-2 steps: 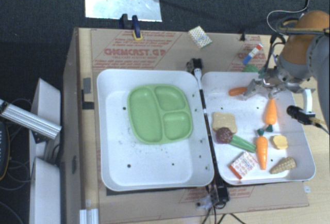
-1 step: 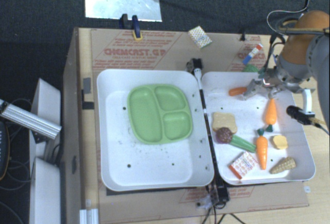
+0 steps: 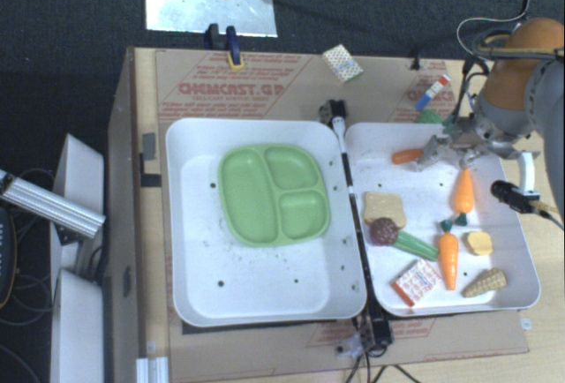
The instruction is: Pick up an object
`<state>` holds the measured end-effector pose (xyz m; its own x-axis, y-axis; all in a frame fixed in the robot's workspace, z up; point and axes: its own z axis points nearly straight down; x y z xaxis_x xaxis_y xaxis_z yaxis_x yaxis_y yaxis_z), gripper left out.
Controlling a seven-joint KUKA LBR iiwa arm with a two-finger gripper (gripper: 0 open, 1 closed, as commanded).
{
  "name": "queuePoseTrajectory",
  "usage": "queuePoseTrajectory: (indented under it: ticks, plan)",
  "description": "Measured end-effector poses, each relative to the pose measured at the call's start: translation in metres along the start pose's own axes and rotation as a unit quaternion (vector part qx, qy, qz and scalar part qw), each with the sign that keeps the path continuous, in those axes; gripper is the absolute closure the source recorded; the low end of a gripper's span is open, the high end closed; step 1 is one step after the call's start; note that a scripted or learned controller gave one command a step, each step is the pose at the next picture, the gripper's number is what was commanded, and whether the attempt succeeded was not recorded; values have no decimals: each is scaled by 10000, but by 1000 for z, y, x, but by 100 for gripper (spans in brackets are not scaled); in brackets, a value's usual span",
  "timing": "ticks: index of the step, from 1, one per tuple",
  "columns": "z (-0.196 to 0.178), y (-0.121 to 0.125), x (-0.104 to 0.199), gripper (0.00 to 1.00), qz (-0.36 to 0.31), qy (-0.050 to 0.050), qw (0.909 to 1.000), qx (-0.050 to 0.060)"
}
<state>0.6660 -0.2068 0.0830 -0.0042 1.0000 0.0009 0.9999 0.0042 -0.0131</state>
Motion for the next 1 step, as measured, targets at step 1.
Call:
queuePoseTrajectory:
  ticks: [1]
  plan:
    - [0,0,0,0,-6,-3,10000,1]
